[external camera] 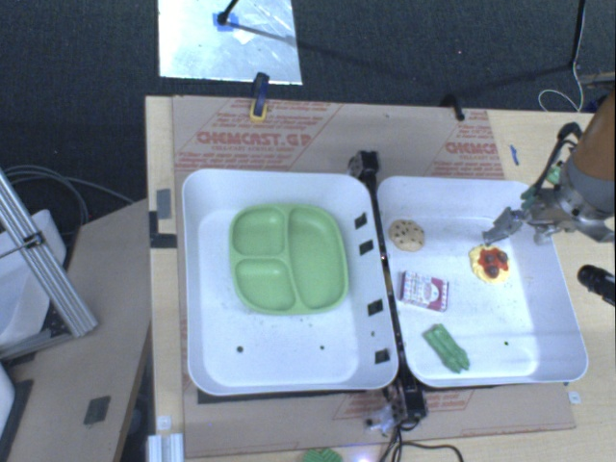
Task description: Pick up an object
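Note:
The right bin (539, 354) holds several small objects. A chocolate-chip cookie (406, 234) lies near its left wall, and a red-and-white packet (424, 291) sits below the cookie. A yellow piece with red topping (491, 263) is toward the right, and a green pod-like piece (447, 347) rests near the front. My gripper (521, 232) hovers at the right side of this bin, just above and right of the yellow piece. Its fingers are spread open with nothing between them.
The left bin (207, 354) holds a light green divided plate (289, 258). A black hinged divider (380, 287) runs between the bins. The grey arm with its cables (587, 176) enters from the right. A yellow clamp (259, 97) sits at the bench's back edge.

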Motion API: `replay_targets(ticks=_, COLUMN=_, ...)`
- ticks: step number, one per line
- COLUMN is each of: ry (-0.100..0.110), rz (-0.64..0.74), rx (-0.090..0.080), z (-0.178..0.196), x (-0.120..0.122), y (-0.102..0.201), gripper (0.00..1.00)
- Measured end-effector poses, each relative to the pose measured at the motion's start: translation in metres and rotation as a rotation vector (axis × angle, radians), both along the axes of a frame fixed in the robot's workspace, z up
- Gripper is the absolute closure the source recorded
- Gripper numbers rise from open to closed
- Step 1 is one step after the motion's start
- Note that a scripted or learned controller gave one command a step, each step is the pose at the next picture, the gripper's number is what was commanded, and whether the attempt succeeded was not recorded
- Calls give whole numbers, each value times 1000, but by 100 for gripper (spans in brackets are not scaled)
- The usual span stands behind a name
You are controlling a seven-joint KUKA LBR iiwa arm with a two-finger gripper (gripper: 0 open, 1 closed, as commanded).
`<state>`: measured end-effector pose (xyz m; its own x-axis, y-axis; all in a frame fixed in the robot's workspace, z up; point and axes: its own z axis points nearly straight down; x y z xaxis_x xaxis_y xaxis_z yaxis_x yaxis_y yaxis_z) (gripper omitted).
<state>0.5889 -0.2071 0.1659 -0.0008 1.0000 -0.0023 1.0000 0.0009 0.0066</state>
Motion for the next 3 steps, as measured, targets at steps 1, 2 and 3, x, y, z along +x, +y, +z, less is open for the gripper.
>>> replay_targets(ticks=1, ry=8, rz=1, rx=4, z=9, x=-50, y=40, gripper=0)
replay_targets(ticks=2, ry=6, rz=0, rx=1, z=-86, x=-22, y=-1, gripper=0)
replay_targets(ticks=3, ry=2, rz=4, rx=1, z=-81, x=-2, y=1, gripper=0)
